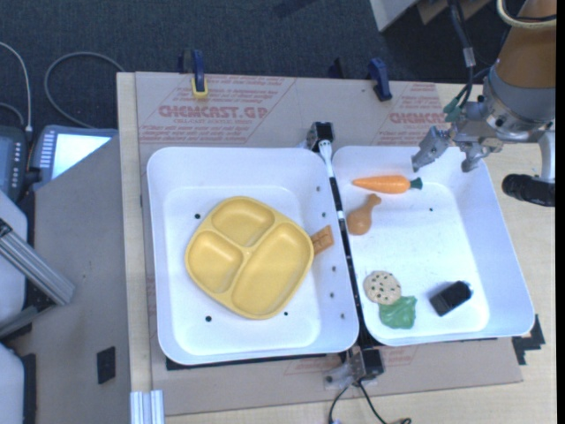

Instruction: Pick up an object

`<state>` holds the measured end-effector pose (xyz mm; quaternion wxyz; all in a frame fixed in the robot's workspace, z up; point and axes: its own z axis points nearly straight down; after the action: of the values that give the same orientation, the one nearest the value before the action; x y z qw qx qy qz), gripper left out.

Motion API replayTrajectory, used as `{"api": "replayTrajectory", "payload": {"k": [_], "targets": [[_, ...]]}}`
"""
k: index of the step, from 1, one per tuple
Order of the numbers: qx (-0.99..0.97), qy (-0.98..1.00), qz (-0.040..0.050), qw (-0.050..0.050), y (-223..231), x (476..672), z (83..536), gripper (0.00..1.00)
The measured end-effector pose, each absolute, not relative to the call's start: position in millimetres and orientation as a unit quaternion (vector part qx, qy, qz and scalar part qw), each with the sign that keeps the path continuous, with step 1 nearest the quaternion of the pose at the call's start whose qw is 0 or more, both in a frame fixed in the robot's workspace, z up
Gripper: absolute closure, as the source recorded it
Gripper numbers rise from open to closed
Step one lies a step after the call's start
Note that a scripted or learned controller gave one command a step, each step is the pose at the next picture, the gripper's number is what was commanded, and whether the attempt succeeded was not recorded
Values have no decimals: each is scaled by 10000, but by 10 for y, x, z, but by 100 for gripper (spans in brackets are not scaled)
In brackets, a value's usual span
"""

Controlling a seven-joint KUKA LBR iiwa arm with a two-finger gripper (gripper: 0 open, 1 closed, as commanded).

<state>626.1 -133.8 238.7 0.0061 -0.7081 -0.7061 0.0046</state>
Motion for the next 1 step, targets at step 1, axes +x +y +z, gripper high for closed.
{"api": "replayTrajectory", "payload": {"k": [1], "targets": [[-7071,-7071,3,2,-1334,6283,2476,0]]}}
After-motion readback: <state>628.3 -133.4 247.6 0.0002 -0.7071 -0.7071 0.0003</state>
